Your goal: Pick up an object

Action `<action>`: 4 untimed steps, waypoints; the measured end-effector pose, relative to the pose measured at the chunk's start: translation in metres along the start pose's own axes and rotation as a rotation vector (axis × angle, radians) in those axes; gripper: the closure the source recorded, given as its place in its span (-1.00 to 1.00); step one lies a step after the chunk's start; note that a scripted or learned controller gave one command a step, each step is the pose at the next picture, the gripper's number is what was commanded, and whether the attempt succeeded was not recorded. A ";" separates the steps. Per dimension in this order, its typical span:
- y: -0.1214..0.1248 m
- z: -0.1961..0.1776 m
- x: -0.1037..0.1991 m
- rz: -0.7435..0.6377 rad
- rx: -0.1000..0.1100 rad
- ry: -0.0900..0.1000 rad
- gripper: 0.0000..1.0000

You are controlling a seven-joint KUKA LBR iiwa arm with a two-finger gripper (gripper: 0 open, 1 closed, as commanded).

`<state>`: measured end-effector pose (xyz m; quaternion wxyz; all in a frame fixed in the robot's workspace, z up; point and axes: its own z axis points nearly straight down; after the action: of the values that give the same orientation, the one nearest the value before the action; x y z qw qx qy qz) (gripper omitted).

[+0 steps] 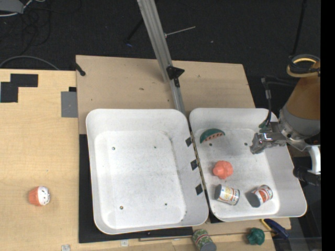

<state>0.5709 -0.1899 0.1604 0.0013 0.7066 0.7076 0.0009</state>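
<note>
Nearest the lens, at the bottom edge, a dented can [203, 240] with a dull greenish label lies on the tabletop [31, 140] just beside a knobbly dark green lump [256, 236], both outside the bins. Up from them sits the right bin [246, 120], a shallow white tray of speckled plastic with rounded corners. Four things lie in it. One small tin [227, 194] with a pale printed label lies on its side near the front, and a second tin [260, 195] with a red and white label and a dark end lies close to its right, apart from it. Above them, near the bin's middle, rests a soft-looking orange-red rounded piece [223, 169]. Further back, by the dividing wall, is a half-round slice [212, 135] with a green rim and a reddish face, like a toy melon wedge.

Reaching in from the right, the grey arm with its orange band [303, 95] carries the claw [258, 144], a shiny metal part, over the right side of this bin, well apart from all four things. Whether it is released or clenched I cannot tell; nothing shows in it.

Beside it, the left bin [137, 118] shows a bare speckled floor. Far to the left, on the pale wood-grain tabletop, rests a small orange and white ball [39, 196]
</note>
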 end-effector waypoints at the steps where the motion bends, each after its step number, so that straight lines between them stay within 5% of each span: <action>1: 0.009 -0.057 -0.006 0.000 -0.001 -0.001 1.00; 2: 0.010 -0.076 -0.007 0.000 0.002 0.000 1.00; 4: 0.004 -0.074 0.095 -0.003 0.005 0.003 1.00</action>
<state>0.5747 -0.0951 0.2341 -0.0019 0.7054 0.7088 0.0001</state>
